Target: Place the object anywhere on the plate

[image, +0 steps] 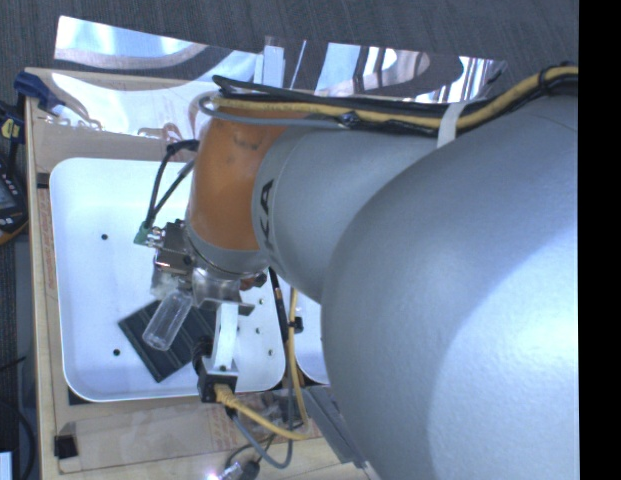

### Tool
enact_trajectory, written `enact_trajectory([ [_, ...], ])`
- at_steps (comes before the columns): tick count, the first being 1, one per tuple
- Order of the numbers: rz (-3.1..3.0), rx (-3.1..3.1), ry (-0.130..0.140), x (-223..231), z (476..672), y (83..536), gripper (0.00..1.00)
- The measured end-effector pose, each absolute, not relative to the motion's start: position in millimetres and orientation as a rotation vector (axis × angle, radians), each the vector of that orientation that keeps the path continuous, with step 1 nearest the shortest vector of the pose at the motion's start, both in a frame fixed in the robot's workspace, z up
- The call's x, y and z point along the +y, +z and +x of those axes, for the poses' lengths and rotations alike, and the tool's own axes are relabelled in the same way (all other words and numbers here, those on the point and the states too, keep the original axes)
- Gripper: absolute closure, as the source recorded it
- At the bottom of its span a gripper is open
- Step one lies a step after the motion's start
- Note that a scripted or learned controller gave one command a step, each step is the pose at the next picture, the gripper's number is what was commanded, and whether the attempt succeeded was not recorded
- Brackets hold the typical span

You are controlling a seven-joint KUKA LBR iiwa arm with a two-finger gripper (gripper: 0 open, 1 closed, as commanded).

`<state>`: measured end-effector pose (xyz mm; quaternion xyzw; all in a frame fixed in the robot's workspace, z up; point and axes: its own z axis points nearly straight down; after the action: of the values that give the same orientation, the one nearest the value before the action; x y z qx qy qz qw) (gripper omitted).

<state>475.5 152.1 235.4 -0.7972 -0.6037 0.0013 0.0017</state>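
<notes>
Camera view: arm (420,268) hides right bin (310,358), overhangs left bin (80,268).

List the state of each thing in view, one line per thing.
Arm: reaching from the right over the bins, covering most of the right one.
Gripper: low over the left bin, above the dark object.
Dark flat object: lying on the left bin's floor, partly under the gripper.
Left bin: on the bench, holding the dark flat object.
</notes>
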Motion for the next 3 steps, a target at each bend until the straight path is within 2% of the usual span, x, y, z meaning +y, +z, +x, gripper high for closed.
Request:
enact_trajectory([
  [1,-3.029,-0.838,-0.006,193.9,476.8,378.7,1.00],
  [2,-2.997,-0.943,0.005,113.0,476.3,397.8,1.00],
  [3,-2.573,-1.797,0.008,124.5,475.8,362.8,1.00],
])
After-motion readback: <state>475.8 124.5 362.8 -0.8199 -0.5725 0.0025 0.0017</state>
